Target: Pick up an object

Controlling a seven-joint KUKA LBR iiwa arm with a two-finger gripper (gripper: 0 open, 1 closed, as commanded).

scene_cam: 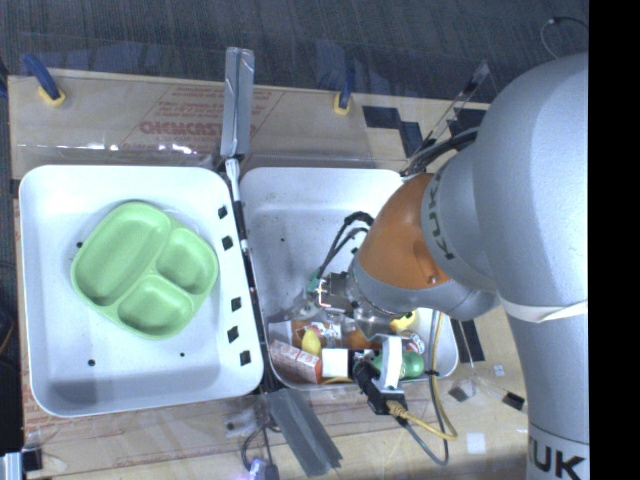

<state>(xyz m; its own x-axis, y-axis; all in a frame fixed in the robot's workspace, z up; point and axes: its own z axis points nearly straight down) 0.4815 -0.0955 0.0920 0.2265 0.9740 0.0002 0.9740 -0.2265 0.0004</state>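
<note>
Below, tool (352,353) amid cluttered items (305,353), green tray (146,267) left bin (50,268)

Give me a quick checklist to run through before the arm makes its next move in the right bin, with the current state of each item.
1. Gripper is over the right bin: ok, it is low at the near end, above the pile of small objects.
2. Target object singled out: cannot tell, the items lie crowded together and the wrist covers part of them.
3. Object between the fingers: cannot tell, the arm blocks the view.
4. Yellow cable clear of the bin: ok, it trails outside the near rim.
5. Left bin undisturbed: ok, the green divided plate lies flat inside it.
</note>
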